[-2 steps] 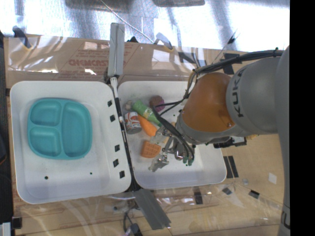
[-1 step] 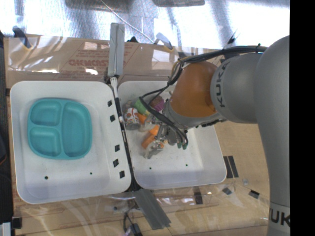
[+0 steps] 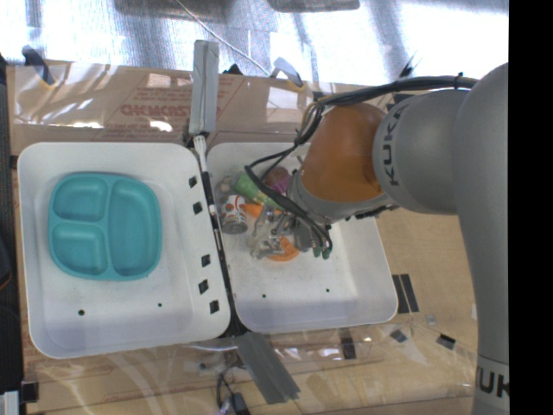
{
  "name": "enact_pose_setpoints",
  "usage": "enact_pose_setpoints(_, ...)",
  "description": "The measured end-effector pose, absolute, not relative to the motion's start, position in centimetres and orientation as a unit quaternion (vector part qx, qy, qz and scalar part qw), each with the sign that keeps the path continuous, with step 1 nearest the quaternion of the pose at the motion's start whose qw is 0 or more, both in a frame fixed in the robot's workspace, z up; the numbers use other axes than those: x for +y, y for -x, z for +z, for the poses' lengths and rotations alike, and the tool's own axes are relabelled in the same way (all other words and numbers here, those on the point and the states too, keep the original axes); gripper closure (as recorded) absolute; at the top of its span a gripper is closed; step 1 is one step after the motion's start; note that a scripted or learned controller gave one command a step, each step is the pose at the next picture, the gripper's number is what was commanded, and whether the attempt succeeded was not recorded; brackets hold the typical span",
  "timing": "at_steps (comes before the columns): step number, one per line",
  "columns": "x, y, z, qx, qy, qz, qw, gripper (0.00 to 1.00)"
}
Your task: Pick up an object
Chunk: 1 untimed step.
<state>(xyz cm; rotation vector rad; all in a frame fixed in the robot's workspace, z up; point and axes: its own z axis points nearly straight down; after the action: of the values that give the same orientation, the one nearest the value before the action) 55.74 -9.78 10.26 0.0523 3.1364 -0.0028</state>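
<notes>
Two shallow white bins sit side by side on the desk: the left bin (image 3: 52,318) well off to the gripper's left in the camera view, holding a teal divided plate (image 3: 105,226) lying flat, and the right bin (image 3: 346,305) directly beneath the gripper (image 3: 281,236). Small objects cluster in the upper left part of the right bin, likely because they were tipped in loose as a grab pile. Just beyond the gripper lie a green piece (image 3: 246,184) and a pinkish one (image 3: 278,178); just left of it stands a small can-like object (image 3: 233,216) with an orange bit (image 3: 251,207) beside it; an orange item (image 3: 283,251) lies right under the gripper, touching or nearly so. Exact identities are too small to tell. The arm (image 3: 432,154) reaches in from the right, its orange band (image 3: 341,158) above the wrist, wrist bent steeply down so the gripper points into the pile; cables loop over the top of the wrist. Whether the gripper is spread or closed cannot be told: wrist and clutter hide the tips, and nothing is plainly seen held between them. Judgement: this is the descent or grasp stage over the cluster, with the orange item the likeliest target; crowded neighbours could spoil the grip.
</notes>
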Motion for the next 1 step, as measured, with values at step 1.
enact_pose_setpoints(1,-8.65,-48.17,19.37,0.993,0.12,-0.0006,0.002,1.0)
